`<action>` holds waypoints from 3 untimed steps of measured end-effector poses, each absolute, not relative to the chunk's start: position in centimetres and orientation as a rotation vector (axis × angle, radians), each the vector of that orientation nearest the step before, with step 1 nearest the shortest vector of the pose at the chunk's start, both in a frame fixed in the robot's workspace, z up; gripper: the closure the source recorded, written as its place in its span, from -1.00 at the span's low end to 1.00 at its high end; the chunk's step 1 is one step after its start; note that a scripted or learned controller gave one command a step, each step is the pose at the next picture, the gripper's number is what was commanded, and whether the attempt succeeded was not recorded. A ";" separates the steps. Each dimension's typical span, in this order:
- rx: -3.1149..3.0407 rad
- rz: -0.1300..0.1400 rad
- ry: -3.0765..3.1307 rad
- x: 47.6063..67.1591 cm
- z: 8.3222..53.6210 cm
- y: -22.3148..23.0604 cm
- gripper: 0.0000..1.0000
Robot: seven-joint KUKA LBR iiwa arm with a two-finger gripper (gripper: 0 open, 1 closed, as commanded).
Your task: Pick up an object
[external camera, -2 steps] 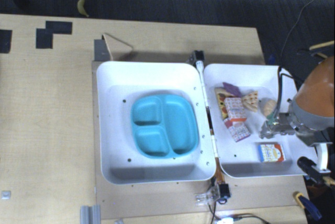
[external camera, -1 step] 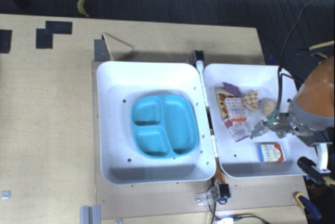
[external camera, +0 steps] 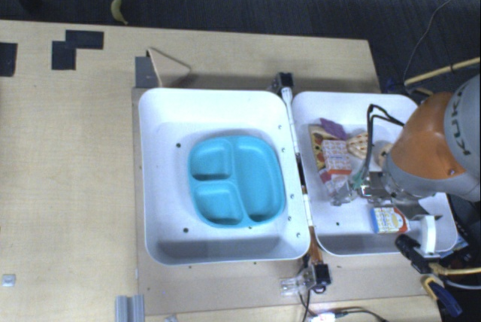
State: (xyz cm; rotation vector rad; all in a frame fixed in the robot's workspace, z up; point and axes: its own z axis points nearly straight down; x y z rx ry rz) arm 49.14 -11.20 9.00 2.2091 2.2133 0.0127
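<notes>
A blue divided tray (external camera: 237,179) lies in the left bin (external camera: 161,125). In the right bin (external camera: 338,238) a pile of small packets (external camera: 337,153) sits near the left wall, with a purple wrapper (external camera: 333,127) at its far end. A small white and blue carton (external camera: 385,220) lies by the bin's near right side. My arm reaches in from the right, its orange band (external camera: 421,144) over the right bin. My gripper (external camera: 347,189) is low in that bin, at the near end of the packet pile, among clear wrapping.
Black tape patches (external camera: 75,46) mark the wooden bench at the far left. A metal bracket (external camera: 146,71) stands behind the left bin. A black cable (external camera: 372,121) loops off the arm. Clips and wires (external camera: 312,279) lie at the bench's front edge.
</notes>
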 end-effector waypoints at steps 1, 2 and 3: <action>2.202 0.024 2.214 49.5 10.3 -11.1 1.00; 2.212 0.007 2.227 55.0 19.9 -4.8 1.00; 2.213 0.003 2.227 55.0 19.9 -4.9 -1.00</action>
